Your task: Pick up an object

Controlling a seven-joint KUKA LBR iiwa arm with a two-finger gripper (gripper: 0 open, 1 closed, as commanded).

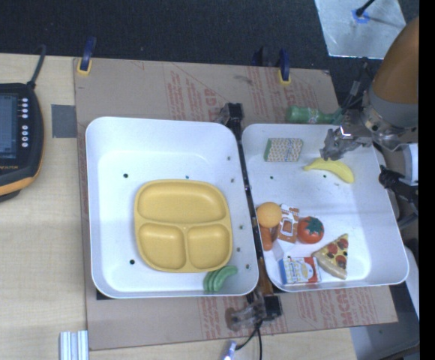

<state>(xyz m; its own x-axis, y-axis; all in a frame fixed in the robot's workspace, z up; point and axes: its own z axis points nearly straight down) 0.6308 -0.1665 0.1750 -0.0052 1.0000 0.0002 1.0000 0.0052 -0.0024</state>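
Observation:
The right bin [375, 223] holds a yellow banana [330, 170], a patterned sponge-like block [283, 149], an orange [268, 214], a red tomato [310, 229], a pizza slice [334, 256], and two small cartons [298, 269]. My gripper [336, 142] hovers at the bin's far right part, just above and behind the banana. Nothing shows between its fingers. The left bin [105, 201] holds a yellow divided plate [182, 224] and a green pea pod [220, 278] at its near right corner.
A green object [305, 115] lies outside the bins behind the right one. A teach pendant [4, 141] rests at the far left of the bench. Clamps [86, 55] hold the cardboard sheet at the back edge.

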